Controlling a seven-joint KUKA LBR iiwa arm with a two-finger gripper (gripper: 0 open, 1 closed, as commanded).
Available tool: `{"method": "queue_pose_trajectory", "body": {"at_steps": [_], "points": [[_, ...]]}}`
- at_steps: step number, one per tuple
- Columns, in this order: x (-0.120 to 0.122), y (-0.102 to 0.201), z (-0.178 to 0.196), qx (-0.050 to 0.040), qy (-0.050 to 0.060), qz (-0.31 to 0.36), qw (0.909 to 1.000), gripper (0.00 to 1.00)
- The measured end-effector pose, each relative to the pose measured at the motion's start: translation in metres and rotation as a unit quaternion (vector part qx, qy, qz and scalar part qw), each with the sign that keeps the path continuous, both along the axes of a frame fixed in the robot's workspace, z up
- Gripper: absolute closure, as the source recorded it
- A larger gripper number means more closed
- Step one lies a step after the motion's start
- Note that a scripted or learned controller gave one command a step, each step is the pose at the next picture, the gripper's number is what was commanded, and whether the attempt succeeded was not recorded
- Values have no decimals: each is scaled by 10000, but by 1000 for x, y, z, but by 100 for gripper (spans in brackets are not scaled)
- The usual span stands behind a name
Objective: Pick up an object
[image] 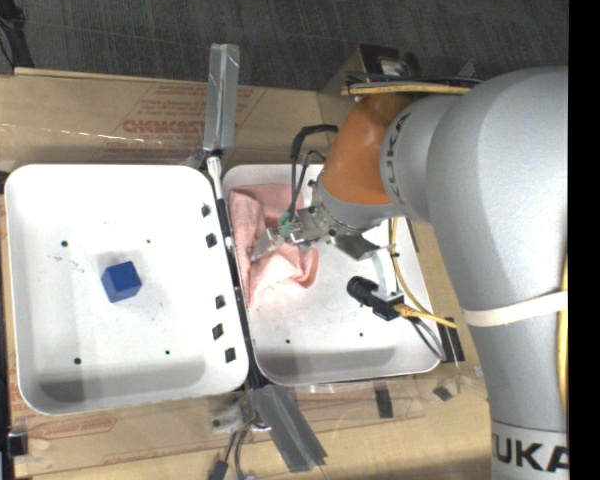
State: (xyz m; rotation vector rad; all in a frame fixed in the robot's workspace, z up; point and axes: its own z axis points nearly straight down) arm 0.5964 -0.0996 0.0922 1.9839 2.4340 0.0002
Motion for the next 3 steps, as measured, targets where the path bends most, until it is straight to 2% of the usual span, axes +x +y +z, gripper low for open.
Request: {"method": "queue_pose_trajectory", "body": {"at_steps": [1, 2, 3], "points": [[-29, 33, 100, 1, 19, -885, 9961, 0], [-9, -8, 4, 2, 26, -935, 9956, 0], [-48, -37, 2, 7, 3, -837, 9965, 0]]}}
